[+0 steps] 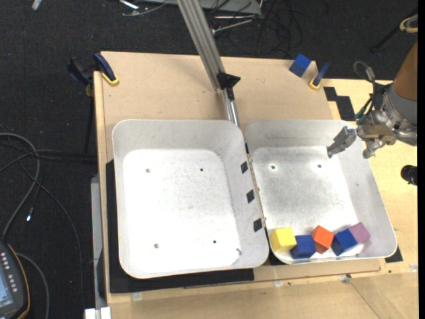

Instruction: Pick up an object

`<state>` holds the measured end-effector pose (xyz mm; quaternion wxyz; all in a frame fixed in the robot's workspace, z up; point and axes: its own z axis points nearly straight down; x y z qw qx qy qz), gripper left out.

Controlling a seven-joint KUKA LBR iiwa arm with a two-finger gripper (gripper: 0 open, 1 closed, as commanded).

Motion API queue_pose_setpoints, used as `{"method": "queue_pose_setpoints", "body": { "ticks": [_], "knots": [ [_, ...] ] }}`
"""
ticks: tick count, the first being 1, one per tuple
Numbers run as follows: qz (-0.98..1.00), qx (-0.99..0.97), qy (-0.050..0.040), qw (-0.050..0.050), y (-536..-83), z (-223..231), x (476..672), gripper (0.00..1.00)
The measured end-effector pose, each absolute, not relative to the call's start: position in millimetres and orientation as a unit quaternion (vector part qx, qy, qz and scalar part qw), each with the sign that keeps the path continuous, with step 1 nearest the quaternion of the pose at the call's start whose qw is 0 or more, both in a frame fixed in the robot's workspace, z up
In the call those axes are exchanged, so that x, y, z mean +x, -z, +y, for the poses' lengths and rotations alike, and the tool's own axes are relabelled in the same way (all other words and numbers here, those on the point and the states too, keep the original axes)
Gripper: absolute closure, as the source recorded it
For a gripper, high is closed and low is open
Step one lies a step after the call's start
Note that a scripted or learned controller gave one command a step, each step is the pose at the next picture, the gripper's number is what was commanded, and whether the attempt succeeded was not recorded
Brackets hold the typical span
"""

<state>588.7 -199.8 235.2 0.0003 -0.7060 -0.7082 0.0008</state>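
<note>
Well below the spread, empty fingers [352,145], the blocks [321,239] sit packed against the right bin's [299,178] near wall, so a grab could jam or slip.

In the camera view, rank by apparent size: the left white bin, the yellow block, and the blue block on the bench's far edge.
1. Left white bin, by far largest.
2-3. Yellow block and far blue block: look alike; the blue one sits farther from the camera, so unranked.
</note>
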Motion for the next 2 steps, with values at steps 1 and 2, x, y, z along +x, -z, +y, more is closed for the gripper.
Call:
{"method": "queue_pose_setpoints", "body": {
  "ticks": [1,2],
  "knots": [
    [-0.709,-0.705,-0.0015,0.004,-111,-145,584.3,0.0],
    [-0.709,-0.705,0.0018,-0.001,-182,-100,540.9,0.0]
  ]
}}
